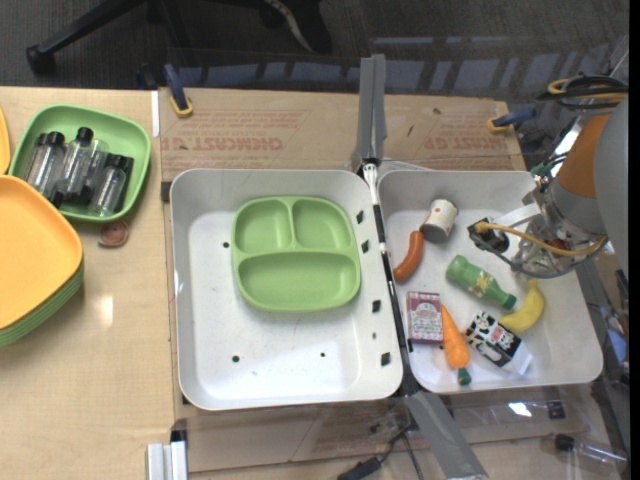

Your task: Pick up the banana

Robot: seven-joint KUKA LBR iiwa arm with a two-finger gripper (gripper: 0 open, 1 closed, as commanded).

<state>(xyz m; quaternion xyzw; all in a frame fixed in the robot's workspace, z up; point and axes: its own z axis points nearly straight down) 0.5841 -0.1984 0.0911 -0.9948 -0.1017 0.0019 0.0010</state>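
Arm is reaching in from the right, w/ the claw (532, 258) hanging over the right side of the right bin (565, 360). Can't tell whether the claw is spread or pressed together, as the wrist & cabling are hiding it. Nothing is showing in its grip.

The banana (527, 310) is lying in that bin's lower right part, just below the claw in the frame, curved, w/ its upper tip pointing toward the claw. It's lying just right of the green bottle (480, 281), which is resting on its side at a slant, cap end close to the banana. Can't tell if the two are touching.

Other stuff sharing the bin:
- sausage (408, 256) lying near the left wall
- small pale cup (438, 219) tipped over, up & right of the sausage
- pink box (425, 318) lying flat, bottom left
- carrot (455, 340) lying just beside the box, on its right
- cow-print pack (495, 338) lying between carrot & banana

The left bin (200, 368) is holding a green divided plate (296, 253), sitting flat in its upper half.

On the desk (100, 388), far left, a green tray (135, 138) is carrying small dark-capped bottles, & orange plates (35, 258) are lying stacked beside it.
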